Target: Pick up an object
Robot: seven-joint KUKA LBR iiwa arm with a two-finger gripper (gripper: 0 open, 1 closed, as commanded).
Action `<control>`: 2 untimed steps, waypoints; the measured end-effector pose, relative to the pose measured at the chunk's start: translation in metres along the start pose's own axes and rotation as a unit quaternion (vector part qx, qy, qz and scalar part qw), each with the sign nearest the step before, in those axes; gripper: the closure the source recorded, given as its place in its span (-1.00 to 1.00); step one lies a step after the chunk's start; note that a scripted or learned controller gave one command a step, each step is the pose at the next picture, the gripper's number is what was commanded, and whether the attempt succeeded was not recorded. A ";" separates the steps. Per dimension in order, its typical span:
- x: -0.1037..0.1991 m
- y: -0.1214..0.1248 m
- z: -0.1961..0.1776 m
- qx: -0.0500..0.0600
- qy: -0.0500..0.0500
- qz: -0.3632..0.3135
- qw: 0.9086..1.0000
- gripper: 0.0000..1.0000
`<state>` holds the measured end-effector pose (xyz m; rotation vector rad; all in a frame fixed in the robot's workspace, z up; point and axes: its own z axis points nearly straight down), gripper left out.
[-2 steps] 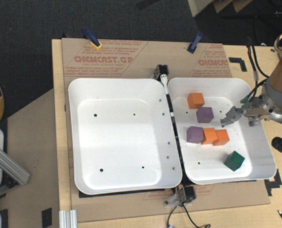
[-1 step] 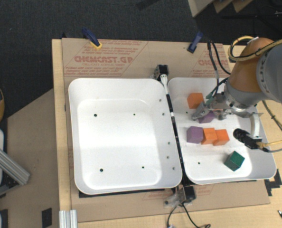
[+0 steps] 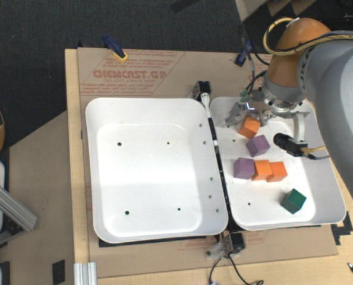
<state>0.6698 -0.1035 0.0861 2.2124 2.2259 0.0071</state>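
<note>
Inspection of the right bin (image 3: 319, 209): the arm reaches in from the right and its claw (image 3: 248, 116) sits low over the bin's far end, close to the wall shared with the left bin (image 3: 105, 159). An orange block (image 3: 249, 127) lies directly under the claw, tilted, with the metal fingers (image 3: 235, 117) flanking its upper edge. Whether the fingers have closed on it cannot be told from this angle; the block appears to rest on or just above the bin floor, so no secured hold is recorded.

Other contents of the same bin: a purple block (image 3: 258, 145) just beside the orange one, a second purple block (image 3: 244, 168) touching a pair of orange blocks (image 3: 270, 171) near the middle, and a green block (image 3: 294, 200) apart toward the near end. A black part (image 3: 286, 143) hangs off the wrist over the bin.

Judgement: the claw is placed for a grasp on the tilted orange block, probably chosen because it stands free on most sides. The nearby purple block may be nudged. The tilt risks a slipping grip
</note>
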 end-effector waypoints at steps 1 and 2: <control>-0.003 -0.002 -0.011 0.000 -0.001 0.002 1.000 1.00; 0.060 -0.005 -0.150 -0.006 0.000 -0.001 1.000 1.00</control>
